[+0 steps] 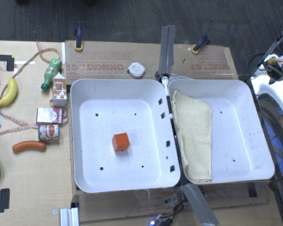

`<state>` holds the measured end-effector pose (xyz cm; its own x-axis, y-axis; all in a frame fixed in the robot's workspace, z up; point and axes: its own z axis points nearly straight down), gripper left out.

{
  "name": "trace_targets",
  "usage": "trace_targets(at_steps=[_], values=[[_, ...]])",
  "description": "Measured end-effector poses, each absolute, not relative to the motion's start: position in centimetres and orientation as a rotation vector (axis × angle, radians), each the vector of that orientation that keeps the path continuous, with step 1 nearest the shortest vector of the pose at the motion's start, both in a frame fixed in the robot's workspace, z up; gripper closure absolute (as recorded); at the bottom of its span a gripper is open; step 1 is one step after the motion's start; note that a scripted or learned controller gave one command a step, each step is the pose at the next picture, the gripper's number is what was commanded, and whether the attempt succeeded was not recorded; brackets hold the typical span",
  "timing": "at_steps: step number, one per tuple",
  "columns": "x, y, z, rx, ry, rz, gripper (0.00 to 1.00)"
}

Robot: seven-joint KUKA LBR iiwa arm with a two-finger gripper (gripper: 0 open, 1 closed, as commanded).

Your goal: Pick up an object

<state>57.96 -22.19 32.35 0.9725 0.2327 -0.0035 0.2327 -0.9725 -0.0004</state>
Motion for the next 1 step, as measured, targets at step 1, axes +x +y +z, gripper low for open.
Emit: trace_targets(at_steps=[1], values=[[60.48, -17.26, 24.65, -3.123, -0.333, 0.009, 0.0]])
